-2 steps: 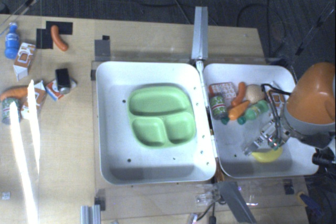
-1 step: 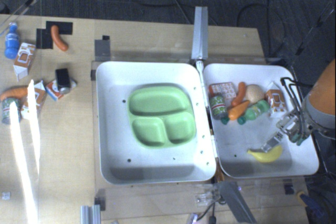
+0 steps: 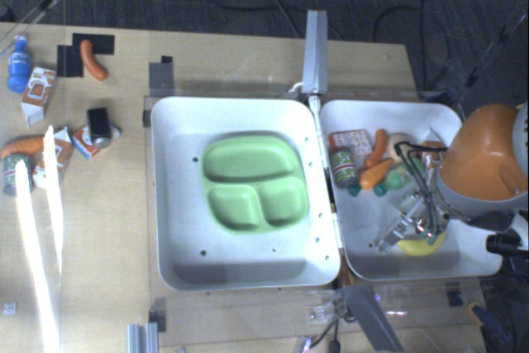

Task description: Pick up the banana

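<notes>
The yellow banana (image 3: 419, 245) lies near the front of the right bin (image 3: 364, 260), mostly covered by the gripper's metal parts. My gripper (image 3: 405, 229) is down in that bin, right at the banana's upper left side. The orange band of the arm (image 3: 488, 153) looms over the bin's right half and hides what lies beneath it. I cannot make out whether the banana sits between the fingers.
The left bin (image 3: 173, 252) holds a green three-compartment tray (image 3: 252, 182). At the back of the right bin lie a carrot (image 3: 376, 172), a small green bottle (image 3: 345, 168) and a red packet (image 3: 353, 140). Loose toy foods (image 3: 92, 60) lie on the bench at the left.
</notes>
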You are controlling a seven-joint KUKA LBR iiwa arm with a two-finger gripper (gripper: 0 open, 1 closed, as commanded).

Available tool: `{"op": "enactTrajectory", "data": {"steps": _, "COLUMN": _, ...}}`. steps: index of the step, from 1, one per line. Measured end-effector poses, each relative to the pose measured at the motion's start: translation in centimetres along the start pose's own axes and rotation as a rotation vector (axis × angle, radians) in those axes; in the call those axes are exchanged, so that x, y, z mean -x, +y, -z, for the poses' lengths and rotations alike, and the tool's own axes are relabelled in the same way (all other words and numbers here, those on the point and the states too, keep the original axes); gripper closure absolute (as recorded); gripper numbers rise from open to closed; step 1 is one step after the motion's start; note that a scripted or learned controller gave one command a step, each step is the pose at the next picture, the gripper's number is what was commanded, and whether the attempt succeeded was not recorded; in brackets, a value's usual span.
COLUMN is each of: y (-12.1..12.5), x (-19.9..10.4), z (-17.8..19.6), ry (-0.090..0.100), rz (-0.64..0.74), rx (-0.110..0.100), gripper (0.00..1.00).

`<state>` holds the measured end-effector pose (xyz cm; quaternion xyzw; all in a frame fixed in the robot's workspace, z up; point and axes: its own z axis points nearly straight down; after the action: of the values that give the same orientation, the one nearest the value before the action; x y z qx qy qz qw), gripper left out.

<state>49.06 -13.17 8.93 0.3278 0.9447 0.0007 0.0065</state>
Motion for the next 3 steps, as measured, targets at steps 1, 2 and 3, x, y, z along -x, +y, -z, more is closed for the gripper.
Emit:
{"op": "enactTrajectory", "data": {"steps": 1, "y": 0.3, "x": 0.2, "z": 1.2, "ry": -0.007, "rz": -0.002, "rx": 0.007, "gripper": 1.00}}
{"op": "enactTrajectory", "data": {"steps": 2, "y": 0.3, "x": 0.2, "z": 1.2, "ry": -0.007, "rz": -0.003, "rx": 0.007, "gripper": 0.00}}
{"op": "enactTrajectory", "data": {"steps": 3, "y": 3.0, "x": -2.2, "z": 0.1, "ry": -0.004, "rz": 0.061, "rx": 0.002, "gripper": 0.00}}
